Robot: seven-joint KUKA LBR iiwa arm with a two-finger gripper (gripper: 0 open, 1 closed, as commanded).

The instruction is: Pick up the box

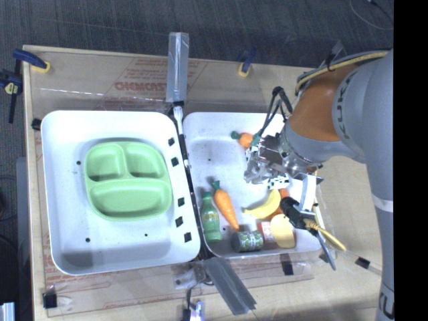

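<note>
The thing that looks most like the box is the small pale yellow carton with a red and white end [279, 233]. I cannot read it sharply, so take this as my judgement. It lies in the near right corner of the right white plastic bin [200, 129], just beside the dark green can [251, 241] and below the yellow banana [265, 204].

You may expect it to be light and rather stiff, with smooth sides that can slip, and thin walls that dent under hard pressure. Take it across its two flat long sides, near the middle. The neighbours crowd it, so there is little room.

The two-finger gripper [262, 167] hangs over the middle of this bin, apart from the carton; if it is released or clenched, I cannot tell.

I count one carton, one can, one banana, one green bottle [210, 219], one long orange carrot [226, 207] and one small orange vegetable [245, 139]. There are two bins, and one green divided tray [127, 179] is in the left white bin [60, 129].
</note>
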